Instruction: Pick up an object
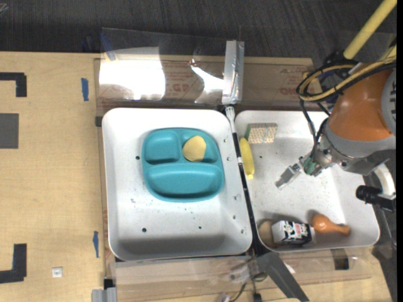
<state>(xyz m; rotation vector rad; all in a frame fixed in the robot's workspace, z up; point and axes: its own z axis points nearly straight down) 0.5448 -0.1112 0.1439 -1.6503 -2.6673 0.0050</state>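
My gripper (286,176) hangs over the middle of the right bin (343,197), pointing down and left, with bare white floor under it. A long yellow piece (247,158) lies along that bin's left wall, left of the gripper. A beige waffle-like block (262,133) rests near the bin's far edge. Along the near edge lie a small bottle with a black-and-white label (291,231) and an orange-brown drumstick-shaped item (327,225). None of these touches the gripper.
The left bin (119,168) holds a teal divided plate (182,181) with a round yellow item (194,148) in its far right compartment. A divider wall (242,187) runs between the bins. Yellow and black cables (327,74) loop above the arm's orange band.
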